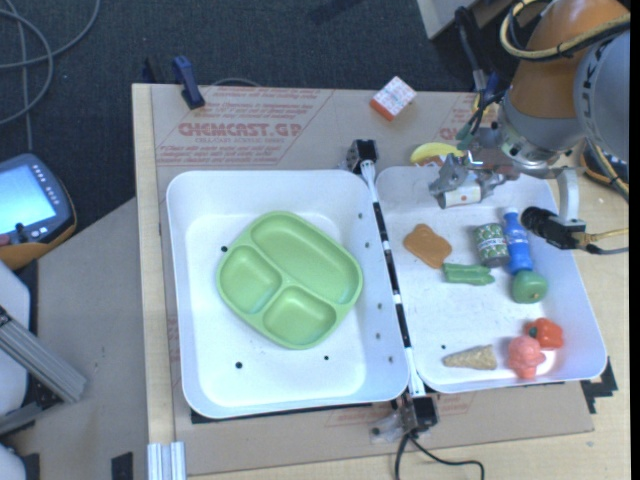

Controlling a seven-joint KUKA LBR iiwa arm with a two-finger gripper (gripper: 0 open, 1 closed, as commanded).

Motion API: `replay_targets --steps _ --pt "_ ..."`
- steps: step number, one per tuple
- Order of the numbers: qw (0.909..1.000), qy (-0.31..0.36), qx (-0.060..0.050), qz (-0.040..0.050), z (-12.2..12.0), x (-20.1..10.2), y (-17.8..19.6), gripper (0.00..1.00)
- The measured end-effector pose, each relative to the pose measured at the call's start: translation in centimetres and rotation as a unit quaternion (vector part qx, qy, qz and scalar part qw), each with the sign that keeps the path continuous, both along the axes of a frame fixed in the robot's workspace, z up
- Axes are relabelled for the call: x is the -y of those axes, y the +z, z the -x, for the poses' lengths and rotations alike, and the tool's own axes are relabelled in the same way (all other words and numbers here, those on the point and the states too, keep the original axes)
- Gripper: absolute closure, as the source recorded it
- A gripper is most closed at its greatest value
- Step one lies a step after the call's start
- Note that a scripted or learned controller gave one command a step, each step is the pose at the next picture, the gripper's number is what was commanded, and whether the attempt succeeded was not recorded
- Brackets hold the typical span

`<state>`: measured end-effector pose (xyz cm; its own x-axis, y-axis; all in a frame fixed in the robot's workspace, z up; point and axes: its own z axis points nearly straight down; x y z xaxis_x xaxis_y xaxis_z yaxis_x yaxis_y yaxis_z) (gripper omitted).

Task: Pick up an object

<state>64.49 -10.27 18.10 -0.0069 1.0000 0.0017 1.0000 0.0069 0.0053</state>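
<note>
- The gripper (458, 186) hung over the far left corner of the right bin (425, 338), reaching in from the right under the arm's orange band (560, 53); whether it was apart or together could not be told.
- A yellow banana-shaped piece (432, 152) lay just beyond the bin's far rim, near the gripper.
- In the right bin an orange flat piece (428, 245) lay left of centre, with a green pepper-like piece (468, 274) just to its right.
- A small green can (489, 243) sat beside a blue bottle (516, 241), the two touching or nearly so.
- A green round fruit (529, 287) lay at the near end of the bottle.
- Near the bin's near right corner were a red tomato-like piece (546, 334), a pink lumpy piece (524, 357) and a tan cone (471, 358).
- The left bin (190, 268) held a green divided plate (290, 278), lying flat.
- A small red and white cube (393, 97) rested on the board beyond both bins.
</note>
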Motion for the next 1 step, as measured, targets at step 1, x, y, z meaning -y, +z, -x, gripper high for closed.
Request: replay_targets --steps 1 --pt "1.0000 -0.001 -0.005 -0.0002 4.07 -5.65 0.40 1.00"
